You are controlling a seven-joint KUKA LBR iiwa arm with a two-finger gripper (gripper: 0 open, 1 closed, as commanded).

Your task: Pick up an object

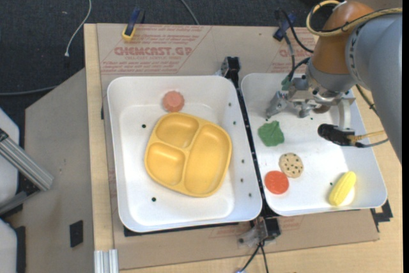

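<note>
I have the claw [291, 105] low over the upper part of the right white bin [374, 156]; whether it is wide or narrow, I cannot tell. The nearest pick, a lumpy green plastic toy [271, 133], lies just below-left of it. I judge I should centre over the green toy, then descend straight, clear of the bin wall.

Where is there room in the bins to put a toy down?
Left bin: bare floor below the yellow tray, and left of the pink round piece. Right bin: a patch between the cookie and the corn. Crowded near the hand and green piece.
</note>
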